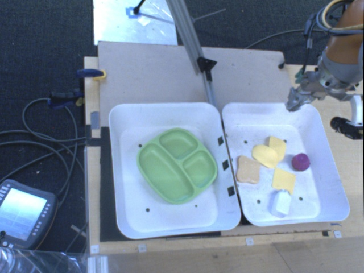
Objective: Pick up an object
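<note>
The counter is the biggest thing here, and two white bins sit side by side on it. The left bin holds one big green plate with three parts in it. The right bin holds the small things. A tan piece of toast lies near its left wall. Beside the toast are a round yellow piece and a yellow block, touching each other. A flat yellow square lies just below them. A white block lies near the front of the bin. A little purple ball sits to the right of the yellow things.

The grey and orange arm comes in from the right. Its hand is at the back rim of the right bin. I cannot tell if it is shut or not, and nothing can be seen in it. All the small things lie well apart from the hand, closer to the front of the bin.
</note>
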Action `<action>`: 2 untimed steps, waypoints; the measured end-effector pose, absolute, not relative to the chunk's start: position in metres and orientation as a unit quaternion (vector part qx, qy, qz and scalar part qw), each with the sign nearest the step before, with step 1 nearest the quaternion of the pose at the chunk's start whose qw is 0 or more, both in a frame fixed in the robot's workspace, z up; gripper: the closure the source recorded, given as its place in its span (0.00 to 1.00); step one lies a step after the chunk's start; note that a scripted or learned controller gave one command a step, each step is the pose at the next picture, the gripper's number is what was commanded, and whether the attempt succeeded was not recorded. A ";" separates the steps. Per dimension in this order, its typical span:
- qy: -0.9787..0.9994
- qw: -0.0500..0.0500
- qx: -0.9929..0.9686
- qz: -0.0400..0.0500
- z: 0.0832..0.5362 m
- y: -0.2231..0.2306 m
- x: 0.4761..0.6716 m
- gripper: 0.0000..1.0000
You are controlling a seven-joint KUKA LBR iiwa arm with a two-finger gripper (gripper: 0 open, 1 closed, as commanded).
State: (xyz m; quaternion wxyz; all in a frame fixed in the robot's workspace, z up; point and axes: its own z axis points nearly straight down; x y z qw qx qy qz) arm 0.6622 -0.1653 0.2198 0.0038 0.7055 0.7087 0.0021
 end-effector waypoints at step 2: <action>0.711 0.000 0.704 0.001 0.241 -0.116 0.660 1.00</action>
